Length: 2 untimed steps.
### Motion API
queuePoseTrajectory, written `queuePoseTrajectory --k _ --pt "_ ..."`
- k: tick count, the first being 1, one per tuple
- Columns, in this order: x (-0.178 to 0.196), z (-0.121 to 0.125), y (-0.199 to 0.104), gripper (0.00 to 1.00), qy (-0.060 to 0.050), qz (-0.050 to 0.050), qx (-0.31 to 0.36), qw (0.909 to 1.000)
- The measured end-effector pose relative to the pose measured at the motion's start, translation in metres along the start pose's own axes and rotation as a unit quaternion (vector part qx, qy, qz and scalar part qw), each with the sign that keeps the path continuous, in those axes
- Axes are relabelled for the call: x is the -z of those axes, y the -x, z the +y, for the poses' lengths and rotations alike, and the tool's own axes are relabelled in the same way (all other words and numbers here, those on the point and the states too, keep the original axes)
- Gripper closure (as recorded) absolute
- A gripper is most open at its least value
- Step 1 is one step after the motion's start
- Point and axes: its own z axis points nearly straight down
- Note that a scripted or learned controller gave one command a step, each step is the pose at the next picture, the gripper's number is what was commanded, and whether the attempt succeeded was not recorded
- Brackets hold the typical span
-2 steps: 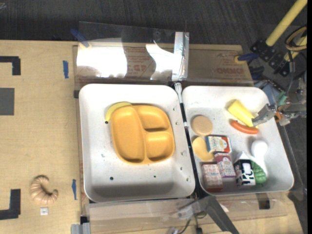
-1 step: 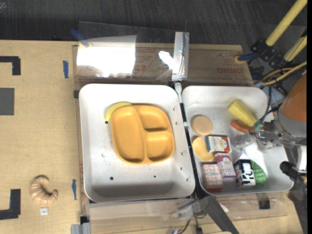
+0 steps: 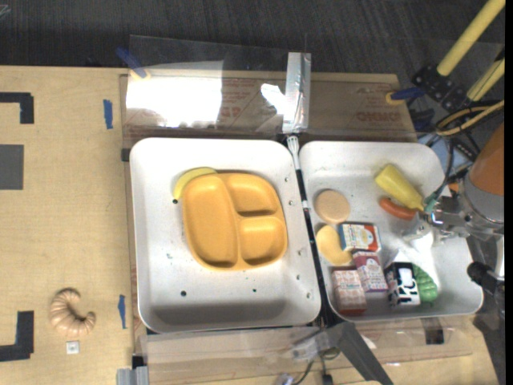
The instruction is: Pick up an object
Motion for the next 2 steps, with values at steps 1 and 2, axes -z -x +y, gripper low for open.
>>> queuePoseTrajectory --k 1,2 --pt "0.14 0.033 -0.045 1.0 0.007 -0.001 0.06 0.9982" --pt "0.106 -0.003 -0.085 1.0 -0.001 0.0 0.131 0.9914"
